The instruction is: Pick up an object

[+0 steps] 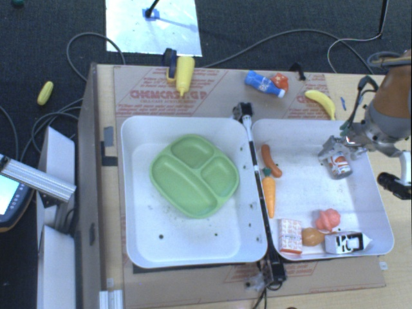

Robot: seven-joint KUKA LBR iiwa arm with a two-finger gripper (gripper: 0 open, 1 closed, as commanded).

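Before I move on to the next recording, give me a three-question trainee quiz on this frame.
1. True or false: the green divided plate lies in the right bin.
2. Which thing lies nearest the gripper?
A. the carrot
B. the small can
C. the pink toy
3. Fill in: the yellow banana lies on the cardboard, outside the bins, beyond the ____ bin's far rim.

Key:
1. False; it lies in the left bin.
2. B; the gripper is right over the can, though whether it holds it cannot be told.
3. right
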